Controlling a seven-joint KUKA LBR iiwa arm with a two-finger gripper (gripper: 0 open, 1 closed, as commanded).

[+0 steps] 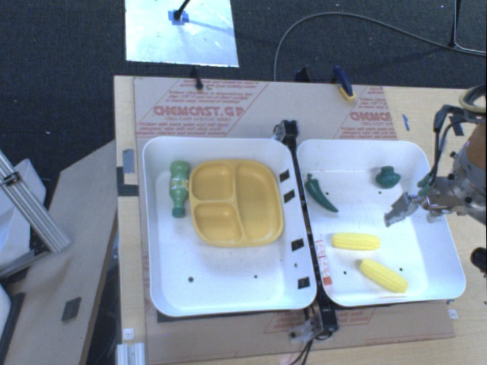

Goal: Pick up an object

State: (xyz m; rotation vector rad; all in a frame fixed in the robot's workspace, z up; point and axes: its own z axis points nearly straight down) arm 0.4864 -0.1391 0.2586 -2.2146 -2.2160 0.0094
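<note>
Two white bins sit side by side on the bench, and from where the camera looks down, nothing has been lifted yet. The left bin (163, 280) holds a yellow tray (234, 202) with a green bottle (179, 188) lying just beside it at nine o'clock. The right bin (358, 154) holds the likelier targets: a green pepper (320, 194) at about ten o'clock, a small green piece (387, 177) toward one o'clock, one corn cob (356, 241) near the middle and a second cob (383, 275) at five o'clock. The gripper (415, 202) hangs over the bin's three o'clock side, near its right wall, with nothing between its fingers; whether they are spread or closed I cannot tell. Judging by that, the reach is under way, while the descent, grasp and lift are all left to do.
</note>
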